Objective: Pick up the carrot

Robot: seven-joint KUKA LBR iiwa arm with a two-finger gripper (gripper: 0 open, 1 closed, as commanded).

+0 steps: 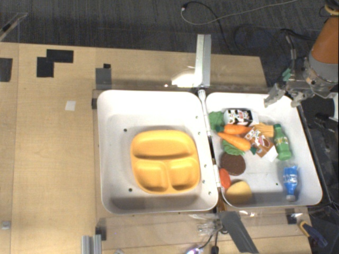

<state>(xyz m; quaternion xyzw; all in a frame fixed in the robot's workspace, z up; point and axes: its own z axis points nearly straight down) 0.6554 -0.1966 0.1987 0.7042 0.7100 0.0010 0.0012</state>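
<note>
The carrot [233,141] is orange with a green leafy top [216,121]. It lies at a slant in the left half of the right bin [307,157], and a second orange piece [236,129] lies just above it. My gripper [284,98] hangs over the right bin's far right corner, well up and to the right of the carrot. It is open, with nothing between its fingers. The grey arm with its orange band [326,46] comes in from the upper right.
Around the carrot lie a black-and-white packet [238,115], a small printed box [259,139], a green bottle [281,142], a blue bottle [290,181], a brown disc [233,164] and a tan round item [239,191]. A yellow divided plate [164,160] sits in the left bin [114,142].
</note>
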